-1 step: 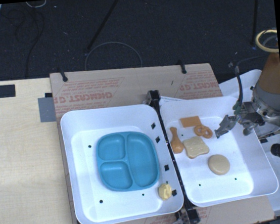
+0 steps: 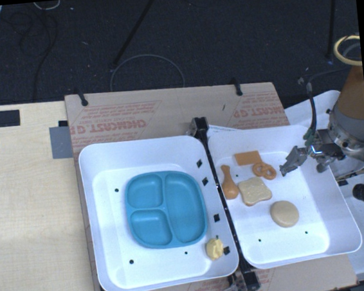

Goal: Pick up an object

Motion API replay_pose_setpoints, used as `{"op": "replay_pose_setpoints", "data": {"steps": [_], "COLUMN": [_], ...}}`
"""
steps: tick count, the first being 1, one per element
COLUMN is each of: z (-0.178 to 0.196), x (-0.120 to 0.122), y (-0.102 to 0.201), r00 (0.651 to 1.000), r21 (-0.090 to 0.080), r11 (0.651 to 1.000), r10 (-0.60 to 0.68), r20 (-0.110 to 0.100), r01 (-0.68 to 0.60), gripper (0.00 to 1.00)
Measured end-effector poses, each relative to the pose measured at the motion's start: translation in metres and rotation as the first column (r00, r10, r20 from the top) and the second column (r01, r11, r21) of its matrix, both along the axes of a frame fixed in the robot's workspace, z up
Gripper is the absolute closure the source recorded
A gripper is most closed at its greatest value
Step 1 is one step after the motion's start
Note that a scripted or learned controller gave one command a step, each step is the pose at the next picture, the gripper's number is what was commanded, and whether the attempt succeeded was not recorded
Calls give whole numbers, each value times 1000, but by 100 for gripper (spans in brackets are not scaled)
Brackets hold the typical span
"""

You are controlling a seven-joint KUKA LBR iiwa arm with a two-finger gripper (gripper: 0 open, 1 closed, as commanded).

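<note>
**Fingers poised over the right bin, nothing gripped**

Fingers hover at the right bin's far side, spread apart with nothing between them (look at the dark prongs splayed out from the wrist). You have not picked up an object yet, and all the candidates lie to the fingers' left and below.

Nearest is the pretzel, a small glossy brown twist with holes through it, touching the corner of the orange cracker, a thin flat rectangle. Just below them sits the toast slice, pale, matt and slab-like, and beside it the drumstick, a smooth tan club shape. The round biscuit lies apart from the others, domed and beige.

My judgement: go for the round biscuit. It stands clear of its neighbours, so you can straddle it without nudging anything, and its thickness gives the fingers something to close on. The cracker and toast look too flat to grip from above, and the pretzel is crowded.

Further off, in the left bin, a blue divided plate of smooth plastic lies beside a small lumpy yellow piece; leave both.
</note>
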State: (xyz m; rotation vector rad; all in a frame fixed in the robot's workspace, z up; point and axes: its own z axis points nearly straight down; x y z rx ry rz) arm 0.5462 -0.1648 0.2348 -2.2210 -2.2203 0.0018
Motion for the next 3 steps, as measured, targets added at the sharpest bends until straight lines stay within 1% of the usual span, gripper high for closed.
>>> {"op": "replay_pose_setpoints", "data": {"steps": [1, 2, 3], "z": [-62, -106, -147], "x": [2, 3, 4], "y": [-5, 0, 0], "r00": [1000, 1000, 1000], "r21": [2, 3, 2], "r11": [1000, 1000, 1000], "r10": [0, 0, -2], "r20": [-7, -6, 0], "r01": [0, 0, 2], "gripper": [0, 0, 0]}}
